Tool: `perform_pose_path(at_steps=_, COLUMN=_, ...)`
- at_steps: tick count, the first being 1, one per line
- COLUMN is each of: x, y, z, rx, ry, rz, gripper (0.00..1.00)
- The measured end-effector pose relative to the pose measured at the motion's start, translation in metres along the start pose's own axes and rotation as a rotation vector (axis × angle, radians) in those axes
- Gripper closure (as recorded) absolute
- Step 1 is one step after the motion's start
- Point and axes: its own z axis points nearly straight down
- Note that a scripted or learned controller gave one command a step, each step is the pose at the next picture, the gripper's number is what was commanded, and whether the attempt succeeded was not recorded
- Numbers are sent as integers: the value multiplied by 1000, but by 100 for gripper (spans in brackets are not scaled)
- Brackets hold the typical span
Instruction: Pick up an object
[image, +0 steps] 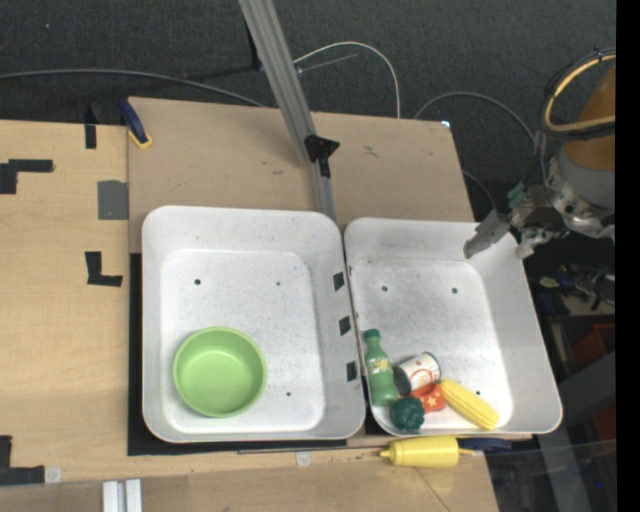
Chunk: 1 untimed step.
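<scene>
The left bin (170, 260) holds a green bowl (219, 371) at its near-left corner. In the right bin (500, 300), a cluster occupies the near edge: a green bottle (378, 366) lying with its long axis running front to back, a small can (420, 369) just beside it, and a yellow corn cob (469, 403) lying diagonally. A yellow bottle (424, 452) rests on the bench outside the bins. The gripper (490, 236) hangs over the right bin's far-right corner, nothing between its fingers; their spread cannot be determined. The cluster lies well apart, toward the near-left of the gripper. The intervening bin floor is bare.

Wooden bench (230, 150), two white bins (240, 225), yellow bottle (425, 452)
</scene>
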Motion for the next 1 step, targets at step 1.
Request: perform_pose_path(at_steps=1, x=0, y=0, z=0, rx=0, ry=0, rz=0, gripper=0)
